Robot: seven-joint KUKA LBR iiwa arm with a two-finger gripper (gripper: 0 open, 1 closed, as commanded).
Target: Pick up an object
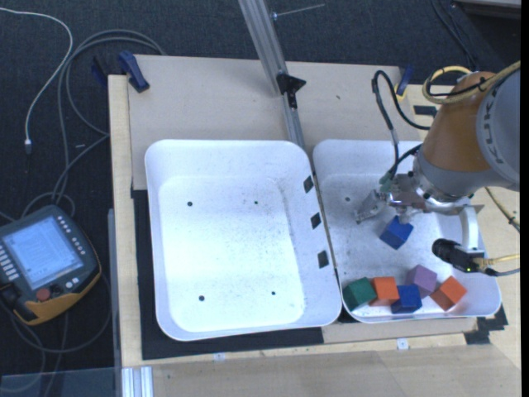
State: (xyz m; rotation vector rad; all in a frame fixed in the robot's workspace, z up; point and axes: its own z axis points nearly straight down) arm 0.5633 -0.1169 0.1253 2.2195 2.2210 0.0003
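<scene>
While the left bin [231,238] lies bare and white on the bench [207,98], everything of interest sits in the right bin [347,172]. Going left to right: a teach pendant [45,259] rests on the dark floor off the bench's left edge, with cables trailing from it. A blue clamp [132,71] grips the bench's far left corner. An aluminium strut [264,35] slants down from the top to the gap between the two bins.

Along the right bin's near edge stands a row of blocks: a green block [359,293] at the near left corner, an orange block [385,289] touching it, a dark blue block [407,298] next, a purple block [425,278] just behind that, and another orange block [450,292] toward the near right corner.

Near the middle of the right bin, the gripper [400,218] hangs from the arm [463,139], which comes in over the bin's right edge. A blue cube [397,233] sits tilted directly under the gripper, its top meeting the fingertips and apart from the row of blocks. The fingers appear closed narrowly onto the cube's upper part, though whether it is lifted off the bin floor cannot be told.
</scene>
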